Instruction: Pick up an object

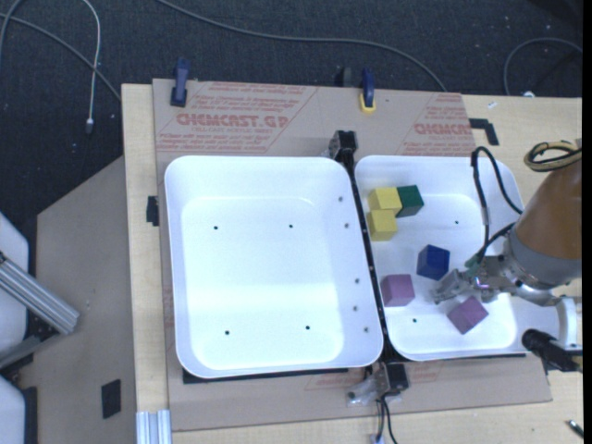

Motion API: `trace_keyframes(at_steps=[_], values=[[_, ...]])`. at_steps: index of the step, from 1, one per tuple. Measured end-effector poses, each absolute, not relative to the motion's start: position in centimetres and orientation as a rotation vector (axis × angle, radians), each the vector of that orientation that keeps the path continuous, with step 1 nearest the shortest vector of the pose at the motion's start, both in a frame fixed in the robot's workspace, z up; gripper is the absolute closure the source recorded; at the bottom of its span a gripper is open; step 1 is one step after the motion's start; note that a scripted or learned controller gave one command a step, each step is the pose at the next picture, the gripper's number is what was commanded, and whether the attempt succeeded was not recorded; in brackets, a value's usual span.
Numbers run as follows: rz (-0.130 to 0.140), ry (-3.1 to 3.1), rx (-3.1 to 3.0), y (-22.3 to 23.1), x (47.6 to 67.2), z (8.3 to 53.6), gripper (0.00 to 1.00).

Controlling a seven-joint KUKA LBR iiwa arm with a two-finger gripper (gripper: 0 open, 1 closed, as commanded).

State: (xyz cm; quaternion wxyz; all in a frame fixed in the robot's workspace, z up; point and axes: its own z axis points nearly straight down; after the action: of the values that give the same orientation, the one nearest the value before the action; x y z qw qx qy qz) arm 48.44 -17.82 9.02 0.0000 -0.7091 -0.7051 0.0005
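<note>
Dark carpet floor, cables lying around, wooden bench [139,248] with cardboard sheet [277,118] clamped at far edge. Left bin [268,178]: nothing but bare white. Right bin [435,169] has all the blocks: two yellow cubes [383,211] plus green cube [410,199] bunched at far left, blue cube [432,261] mid, purple cube [398,289] near left. Another purple block [467,314] sits turned diamond-wise, corner pointing near, no real long axis. Gripper [458,289] right above it, touching or not, can't tell; fingers, can't tell either.

A robotics lab is indicated. Two white bins [268,178] are clamped on a worktop [139,248]. Loose cables [74,7] are seen on dark carpet [277,17].
</note>
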Motion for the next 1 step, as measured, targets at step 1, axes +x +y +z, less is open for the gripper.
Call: trace_keyframes(at_steps=[1], values=[[-0.003, -2.228, -2.216, -13.60, 58.55, 8.74, 0.00]])
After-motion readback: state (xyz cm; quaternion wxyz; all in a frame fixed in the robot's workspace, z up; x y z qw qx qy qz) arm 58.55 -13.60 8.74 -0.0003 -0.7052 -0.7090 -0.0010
